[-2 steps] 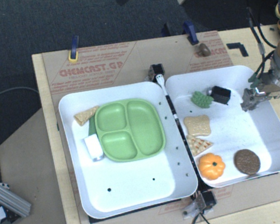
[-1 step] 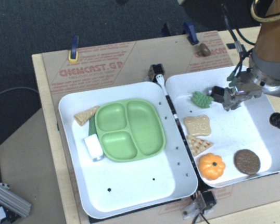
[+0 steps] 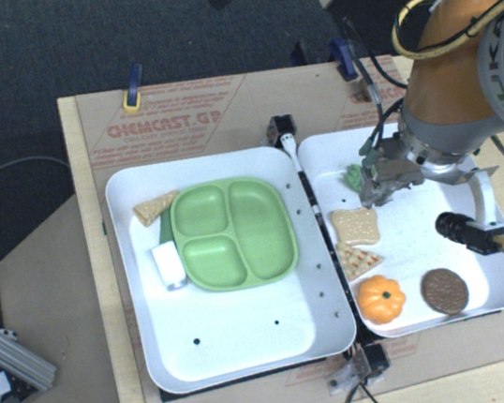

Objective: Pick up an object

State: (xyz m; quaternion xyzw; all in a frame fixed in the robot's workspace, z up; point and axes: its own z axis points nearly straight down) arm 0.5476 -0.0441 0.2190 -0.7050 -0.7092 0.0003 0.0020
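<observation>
Printed in red along the counter's (image 3: 218,106) far edge: "CHEMCAST G P", partly faint, with smaller unreadable lines above and below.

Two white bins (image 3: 248,358) sat on a tan cardboard sheet (image 3: 172,114) printed with red lettering, upper middle of the frame. In the left bin lay a light green divided plate (image 3: 235,232), a tan, speckled cracker (image 3: 155,207) at its upper left, and a white block (image 3: 168,264) beside it. Over in the right bin: a small green piece (image 3: 353,176), a pale beige square cracker (image 3: 355,224), a waffle-patterned golden wedge (image 3: 360,261), a bright orange pumpkin (image 3: 381,299) and a dark brown round cookie (image 3: 444,290). The arm (image 3: 457,59) at upper right was orange over grey. Dark blue-grey carpet (image 3: 38,49) surrounded everything.
</observation>
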